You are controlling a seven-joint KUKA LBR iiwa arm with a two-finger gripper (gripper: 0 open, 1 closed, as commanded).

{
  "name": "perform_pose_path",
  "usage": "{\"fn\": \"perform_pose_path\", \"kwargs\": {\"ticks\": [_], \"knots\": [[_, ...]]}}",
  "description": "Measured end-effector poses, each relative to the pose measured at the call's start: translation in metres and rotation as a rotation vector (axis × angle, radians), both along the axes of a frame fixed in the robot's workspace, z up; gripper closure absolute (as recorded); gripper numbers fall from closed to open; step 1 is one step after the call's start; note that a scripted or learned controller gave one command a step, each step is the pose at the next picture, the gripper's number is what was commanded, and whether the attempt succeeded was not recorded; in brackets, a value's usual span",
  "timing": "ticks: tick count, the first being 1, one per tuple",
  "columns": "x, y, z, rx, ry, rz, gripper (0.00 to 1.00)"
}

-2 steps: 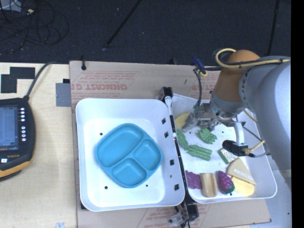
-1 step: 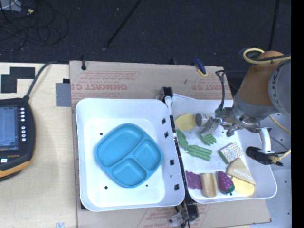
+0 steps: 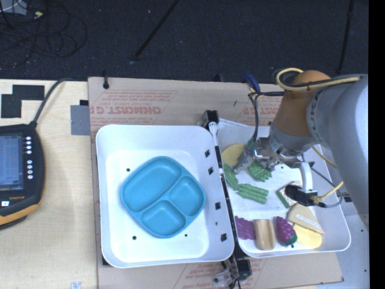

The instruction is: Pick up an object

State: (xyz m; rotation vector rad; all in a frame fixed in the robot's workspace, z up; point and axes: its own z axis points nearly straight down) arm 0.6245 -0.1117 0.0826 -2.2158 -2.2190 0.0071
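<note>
— Green toy vegetable in the right bin, just under the gripper?
— Yes, touching or nearly so; another green piece lies beside it.
— Are the fingers closed on it?
— I cannot tell.
— And the left bin?
— It holds a blue divided plate.
</note>
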Motion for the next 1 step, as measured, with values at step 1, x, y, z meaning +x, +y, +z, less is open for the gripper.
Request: {"fn": "perform_pose_path", "kwargs": {"ticks": [1], "knots": [[0.0184, -0.0104, 0.0014, 0.003, 0.004, 0.000, 0.00]]}}
